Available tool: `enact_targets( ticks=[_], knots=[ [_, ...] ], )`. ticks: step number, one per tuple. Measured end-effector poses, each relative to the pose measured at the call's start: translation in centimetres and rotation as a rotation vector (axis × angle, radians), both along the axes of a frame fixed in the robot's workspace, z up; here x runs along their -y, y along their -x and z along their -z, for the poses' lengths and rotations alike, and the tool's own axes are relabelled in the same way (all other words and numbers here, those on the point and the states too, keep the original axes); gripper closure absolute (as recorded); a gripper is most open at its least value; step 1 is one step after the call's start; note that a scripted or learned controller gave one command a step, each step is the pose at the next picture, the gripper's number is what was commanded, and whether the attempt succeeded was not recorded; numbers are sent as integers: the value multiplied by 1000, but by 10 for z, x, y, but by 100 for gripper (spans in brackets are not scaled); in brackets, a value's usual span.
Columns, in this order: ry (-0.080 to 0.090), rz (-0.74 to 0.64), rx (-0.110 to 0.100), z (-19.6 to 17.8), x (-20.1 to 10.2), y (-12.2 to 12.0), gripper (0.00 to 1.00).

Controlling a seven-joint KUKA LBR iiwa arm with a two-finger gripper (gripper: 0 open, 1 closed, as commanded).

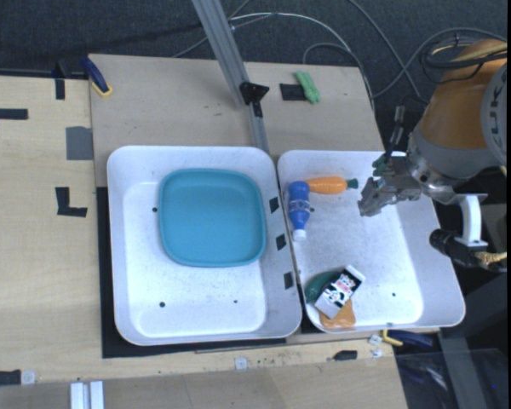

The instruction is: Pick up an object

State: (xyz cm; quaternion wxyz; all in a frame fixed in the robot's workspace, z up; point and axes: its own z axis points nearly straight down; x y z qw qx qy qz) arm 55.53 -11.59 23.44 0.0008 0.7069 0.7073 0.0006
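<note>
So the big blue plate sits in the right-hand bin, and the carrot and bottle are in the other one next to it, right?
Not quite: the camera view shows the blue plate in the left bin. The carrot and bottle lie in the right bin.

The arm (468, 126) is a thick rounded body, grey at its upper right shell, with a broad orange band bulging just above the wrist. At the band's seven o'clock sits a pale grey metal wrist flange. From it, toward eight o'clock, juts the dark grey gripper (373, 201), blocky and angular. Thin cables loop over the arm's top.
</note>
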Motion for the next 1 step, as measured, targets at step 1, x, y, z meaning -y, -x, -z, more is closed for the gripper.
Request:
enact_targets(
  ticks=[1],
  knots=[
    [-1,-3,-3,11,-50,7,100]
  ],
)
